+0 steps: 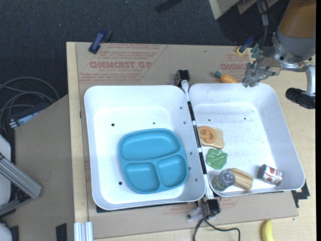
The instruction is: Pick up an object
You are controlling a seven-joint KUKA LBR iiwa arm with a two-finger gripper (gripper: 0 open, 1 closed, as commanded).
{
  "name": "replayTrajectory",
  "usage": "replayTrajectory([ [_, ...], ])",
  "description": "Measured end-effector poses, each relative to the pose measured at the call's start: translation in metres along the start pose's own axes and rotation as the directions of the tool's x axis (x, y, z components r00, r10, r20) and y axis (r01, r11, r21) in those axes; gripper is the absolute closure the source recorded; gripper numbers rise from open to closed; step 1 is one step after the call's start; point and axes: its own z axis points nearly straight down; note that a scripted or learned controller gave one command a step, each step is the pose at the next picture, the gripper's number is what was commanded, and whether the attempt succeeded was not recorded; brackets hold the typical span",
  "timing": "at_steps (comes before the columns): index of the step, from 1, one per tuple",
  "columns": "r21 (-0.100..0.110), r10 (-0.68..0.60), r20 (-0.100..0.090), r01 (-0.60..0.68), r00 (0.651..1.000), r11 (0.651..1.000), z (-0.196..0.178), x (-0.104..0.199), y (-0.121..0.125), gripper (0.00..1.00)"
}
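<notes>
Over the far right corner of the right bin [281, 109], the gripper [252, 79] hangs just above the rim, its fingers pointing down; they look close together with nothing between them, though they are small and dark here, so open or closed cannot be told for certain. Arm enters from the upper right, orange band [299, 14] visible above the grey wrist.

Right bin contents, all grouped toward the near-left part and well apart from the gripper:
- tan toast-shaped piece [210, 136], flat, just beside the divider between bins
- green leafy piece [216, 158], directly below the toast piece
- round grey-green item [223, 179] touching a tan cylinder [242, 179] lying on its side, at the near wall
- small red-and-white can [271, 174] on its side, near right corner

Left bin [100, 109]: blue three-compartment plate [153, 159], lying flat, near-centre.

Outside the bins on the cardboard-covered bench [125, 64]: small orange object [227, 78] just beyond the right bin's far rim, beside the gripper; blue clip [99, 40] at the far left corner; yellow item [267, 230] at the near edge, partly cut off
</notes>
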Motion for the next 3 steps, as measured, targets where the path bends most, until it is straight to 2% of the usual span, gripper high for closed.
replayTrajectory([
  [1, 0.002, 0.0, -0.002, 0.0, 1.0, 1.0, 0.063, 0.113, 0.003, 1.0],
  [2, -0.004, 0.003, 0.003, -0.003, 1.0, 1.0, -0.002, 0.034, 0.015, 1.0],
  [3, 0.002, -0.001, -0.002, 0.001, 1.0, 1.0, 0.034, 0.133, 0.014, 1.0],
])
